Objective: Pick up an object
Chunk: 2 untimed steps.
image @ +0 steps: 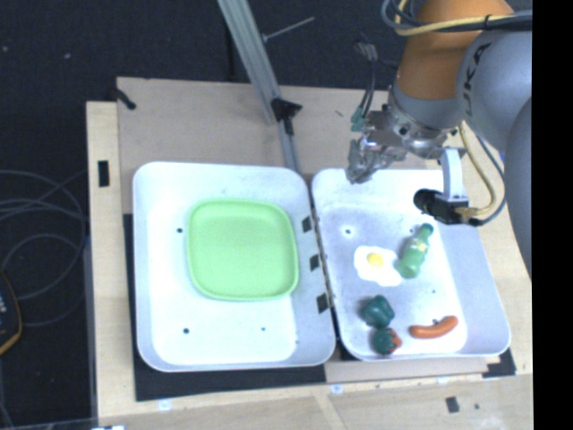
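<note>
Gripper (363, 170) is seen over the upper left corner of the right bin (474, 267); its state cannot be told.
A green bottle (414, 251) is laid mid-bin, long axis near-vertical in frame, cap toward the top.

My arm is grey with an orange band above the wrist, and my dark metal two-finger pincer (362, 170) hangs at its end. Under me sit two shallow white plastic bins: the left white bin (161, 330) carries a pale green square plate (242, 249); the right white bin (474, 276) carries a green plastic bottle (414, 252), a white fried egg with a yellow yolk (376, 264), two dark green toy peppers (378, 310), one with a red patch, and an orange-red sausage (433, 329). The bench (179, 115) is beige.
</note>
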Each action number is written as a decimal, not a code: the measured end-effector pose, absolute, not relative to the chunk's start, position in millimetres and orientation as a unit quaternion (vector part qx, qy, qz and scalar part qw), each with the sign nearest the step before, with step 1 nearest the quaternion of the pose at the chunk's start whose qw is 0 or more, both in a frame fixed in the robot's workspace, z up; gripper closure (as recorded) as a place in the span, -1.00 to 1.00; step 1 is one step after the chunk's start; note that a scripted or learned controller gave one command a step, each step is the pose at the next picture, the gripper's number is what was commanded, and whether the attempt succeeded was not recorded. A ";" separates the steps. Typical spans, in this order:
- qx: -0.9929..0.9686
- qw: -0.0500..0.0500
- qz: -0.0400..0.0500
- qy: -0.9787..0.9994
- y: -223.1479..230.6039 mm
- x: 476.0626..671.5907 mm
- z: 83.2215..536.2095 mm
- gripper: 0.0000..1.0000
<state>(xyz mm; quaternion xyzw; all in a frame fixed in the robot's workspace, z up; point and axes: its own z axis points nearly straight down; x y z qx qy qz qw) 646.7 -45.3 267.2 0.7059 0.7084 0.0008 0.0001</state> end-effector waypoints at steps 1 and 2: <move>0.706 0.000 0.000 0.708 5.8 664.8 262.0 1.00; 0.706 0.000 0.000 0.708 50.7 660.4 251.5 1.00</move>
